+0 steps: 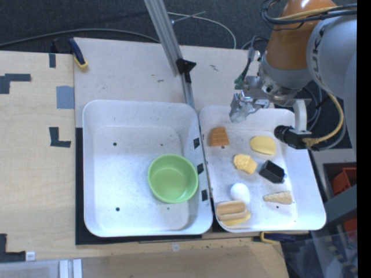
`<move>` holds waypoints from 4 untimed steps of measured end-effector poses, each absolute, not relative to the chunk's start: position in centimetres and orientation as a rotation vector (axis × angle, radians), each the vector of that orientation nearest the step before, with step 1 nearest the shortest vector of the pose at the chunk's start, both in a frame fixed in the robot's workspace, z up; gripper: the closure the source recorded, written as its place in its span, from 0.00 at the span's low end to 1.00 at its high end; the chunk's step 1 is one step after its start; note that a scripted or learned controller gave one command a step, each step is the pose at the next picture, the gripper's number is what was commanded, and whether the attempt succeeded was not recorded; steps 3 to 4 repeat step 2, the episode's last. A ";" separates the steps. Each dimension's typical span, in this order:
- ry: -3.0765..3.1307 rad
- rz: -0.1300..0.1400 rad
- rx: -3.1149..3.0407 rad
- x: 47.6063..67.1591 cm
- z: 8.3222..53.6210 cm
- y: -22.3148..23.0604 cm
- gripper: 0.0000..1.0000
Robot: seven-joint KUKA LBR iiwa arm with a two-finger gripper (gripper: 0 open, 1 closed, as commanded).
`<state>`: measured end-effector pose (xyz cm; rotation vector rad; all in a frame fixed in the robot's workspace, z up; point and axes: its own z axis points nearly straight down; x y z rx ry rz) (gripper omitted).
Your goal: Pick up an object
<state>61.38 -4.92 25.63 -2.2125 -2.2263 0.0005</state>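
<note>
Grey arm reaching from right, pincer (240, 113) lowered

We checked all surfaces for markings; one partial found: dark lettering on the grey arm housing (339, 39) at upper right, running vertically along the casing edge; we read approx. "KU", remainder cut off by the frame, so brand not fully legible. Nothing else readable; the left bin (101, 155) and right bin (307, 201) show specks only, no lettering; the bench top (35, 155) carries dark and grey tape pieces, none forming chars. or nos.; items in the bins bear no labels we can make out at this res.
</note>
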 end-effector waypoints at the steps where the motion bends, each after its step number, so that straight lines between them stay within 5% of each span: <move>1: -2.225 0.004 -2.212 59.6 23.9 0.3 1.00; 2: -2.226 0.003 -2.212 59.6 22.7 5.3 1.00; 4: -2.226 0.003 -2.212 59.6 22.7 5.3 1.00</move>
